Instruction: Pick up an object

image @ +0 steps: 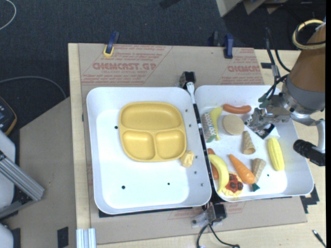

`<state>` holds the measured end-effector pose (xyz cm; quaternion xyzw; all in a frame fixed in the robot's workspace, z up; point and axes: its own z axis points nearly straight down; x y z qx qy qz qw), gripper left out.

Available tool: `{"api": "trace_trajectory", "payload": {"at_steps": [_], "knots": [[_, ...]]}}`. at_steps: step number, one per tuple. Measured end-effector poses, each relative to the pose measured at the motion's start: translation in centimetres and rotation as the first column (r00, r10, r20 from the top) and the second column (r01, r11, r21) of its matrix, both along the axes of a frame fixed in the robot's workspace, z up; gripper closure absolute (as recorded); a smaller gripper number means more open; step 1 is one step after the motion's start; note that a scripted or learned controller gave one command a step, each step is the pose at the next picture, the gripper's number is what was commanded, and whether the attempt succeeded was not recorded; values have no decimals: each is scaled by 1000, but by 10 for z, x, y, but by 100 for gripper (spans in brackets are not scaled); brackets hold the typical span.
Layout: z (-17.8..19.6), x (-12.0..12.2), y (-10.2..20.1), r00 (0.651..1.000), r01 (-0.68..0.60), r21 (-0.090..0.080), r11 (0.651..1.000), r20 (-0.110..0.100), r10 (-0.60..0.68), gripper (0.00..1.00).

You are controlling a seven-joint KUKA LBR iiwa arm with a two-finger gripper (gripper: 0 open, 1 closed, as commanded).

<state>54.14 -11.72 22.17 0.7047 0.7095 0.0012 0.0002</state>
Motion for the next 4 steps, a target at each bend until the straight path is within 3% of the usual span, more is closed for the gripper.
{"api": "trace_trajectory", "payload": {"at_steps": [3,4], "knots": [[10,7,167,1000,0,0,1000,0,0,100],[5,15,166,1000,6,-3,1000,1,-6,100]]}}
